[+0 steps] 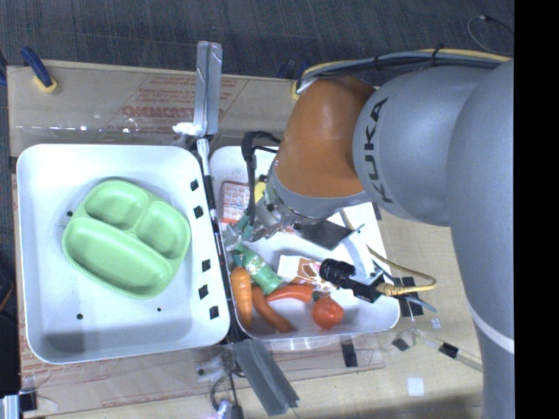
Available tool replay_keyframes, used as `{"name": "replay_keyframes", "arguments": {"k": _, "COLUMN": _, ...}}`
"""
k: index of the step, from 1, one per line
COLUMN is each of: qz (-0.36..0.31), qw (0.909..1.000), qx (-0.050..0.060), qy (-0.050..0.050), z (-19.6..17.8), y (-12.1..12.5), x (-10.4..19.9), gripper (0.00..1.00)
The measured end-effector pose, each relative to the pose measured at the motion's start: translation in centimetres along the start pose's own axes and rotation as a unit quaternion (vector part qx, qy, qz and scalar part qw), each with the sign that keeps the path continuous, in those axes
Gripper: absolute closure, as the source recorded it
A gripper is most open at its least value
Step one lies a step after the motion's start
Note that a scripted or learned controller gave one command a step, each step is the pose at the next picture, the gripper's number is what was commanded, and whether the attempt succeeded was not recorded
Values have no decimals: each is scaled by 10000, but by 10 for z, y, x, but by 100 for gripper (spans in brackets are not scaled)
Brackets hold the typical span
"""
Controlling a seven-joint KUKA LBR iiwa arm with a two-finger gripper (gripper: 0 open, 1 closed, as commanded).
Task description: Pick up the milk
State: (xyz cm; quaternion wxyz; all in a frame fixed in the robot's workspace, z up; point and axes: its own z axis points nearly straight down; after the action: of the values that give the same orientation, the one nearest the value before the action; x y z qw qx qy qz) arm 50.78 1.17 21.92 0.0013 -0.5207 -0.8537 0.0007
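Observation:
A small white carton with red print, which looks like the milk [234, 201], lies at the left side of the right bin [225, 160], near its far end. My gripper [251, 228] reaches down under the orange wrist band, just in front of that carton and close to the bin's left wall. The wrist hides most of the gripper. A white and orange packet [301, 269] lies partly hidden under the arm in the middle of the bin; I cannot tell what it is.
At the near end of the right bin lie an orange carrot [242, 293], a green item [262, 274], a red pepper [288, 293] and a red tomato [328, 313]. The left bin [52, 321] holds a green divided plate [127, 236].

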Motion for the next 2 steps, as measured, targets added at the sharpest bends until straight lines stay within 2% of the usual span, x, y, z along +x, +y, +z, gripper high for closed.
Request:
{"name": "replay_keyframes", "arguments": {"k": 1, "qz": -1399, "qw": 9902, "qx": 4, "qy": 0, "z": 28, "y": 2, "x": 58, "gripper": 100}}
{"name": "replay_keyframes", "arguments": {"k": 2, "qz": -2174, "qw": 9761, "qx": -1, "qy": -7, "z": 21, "y": 35, "x": 139, "gripper": 100}}
